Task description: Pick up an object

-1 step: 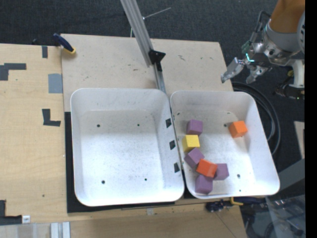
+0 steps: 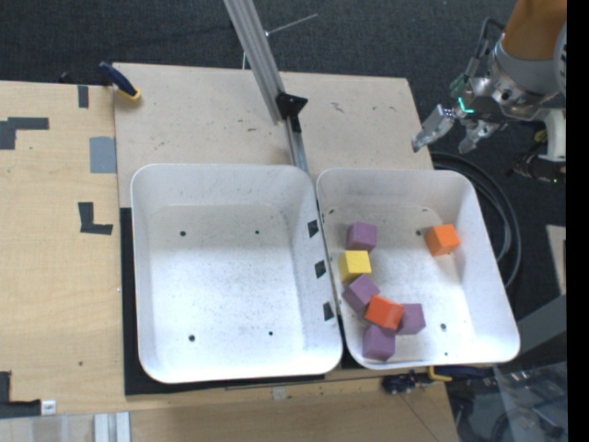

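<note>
Hovering above and beyond the far right corner of the right bin (image 2: 479,247), the gripper (image 2: 453,134) holds nothing, its two fingers spread apart over the bench edge. The candidates all lie in that right bin: a lone orange cube (image 2: 443,238) near the right wall, a purple cube (image 2: 362,237) just above a yellow cube (image 2: 355,264), and a tight cluster near the front, where a red-orange block (image 2: 385,313) lies touching three more purple cubes (image 2: 378,342). The left bin (image 2: 230,274) offers nothing to grasp. The orange cube looks the best choice: it stands well apart from the others and nearest the gripper. A good approach would likely centre over it, align the fingers with two flat faces, keep clear of the wall, and descend straight before closing.
</note>
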`<state>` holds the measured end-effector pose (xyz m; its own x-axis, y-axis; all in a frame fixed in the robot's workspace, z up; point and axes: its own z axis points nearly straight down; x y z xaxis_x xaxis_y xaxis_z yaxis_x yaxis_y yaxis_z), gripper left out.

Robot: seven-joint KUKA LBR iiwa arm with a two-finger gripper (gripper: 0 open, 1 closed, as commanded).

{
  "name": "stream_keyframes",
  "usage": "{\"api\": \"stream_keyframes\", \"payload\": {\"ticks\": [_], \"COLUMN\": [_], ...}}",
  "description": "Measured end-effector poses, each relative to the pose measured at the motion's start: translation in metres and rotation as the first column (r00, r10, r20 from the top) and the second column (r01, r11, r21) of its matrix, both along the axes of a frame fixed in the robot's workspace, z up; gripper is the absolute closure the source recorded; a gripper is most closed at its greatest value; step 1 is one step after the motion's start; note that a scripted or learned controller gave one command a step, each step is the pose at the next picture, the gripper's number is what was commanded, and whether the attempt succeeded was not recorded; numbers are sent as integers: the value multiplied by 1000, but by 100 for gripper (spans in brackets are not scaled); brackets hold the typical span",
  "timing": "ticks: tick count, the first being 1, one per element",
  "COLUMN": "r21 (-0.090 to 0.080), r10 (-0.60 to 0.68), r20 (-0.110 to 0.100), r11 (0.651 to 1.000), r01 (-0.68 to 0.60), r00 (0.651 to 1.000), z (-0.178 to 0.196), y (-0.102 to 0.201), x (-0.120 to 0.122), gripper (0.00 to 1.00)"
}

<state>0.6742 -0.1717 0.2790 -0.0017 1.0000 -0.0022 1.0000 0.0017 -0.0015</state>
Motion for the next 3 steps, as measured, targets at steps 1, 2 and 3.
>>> {"api": "stream_keyframes", "payload": {"ticks": [1, 2, 3], "r21": [2, 2, 2], "r10": [0, 1, 0], "r20": [-4, -7, -5], "r11": [1000, 1000, 1000], "r01": [0, -1, 0], "r00": [1000, 1000, 1000], "z": [-44, -108, -157], "y": [0, 6, 13], "x": [3, -3, 2], "gripper": [0, 0, 0]}}
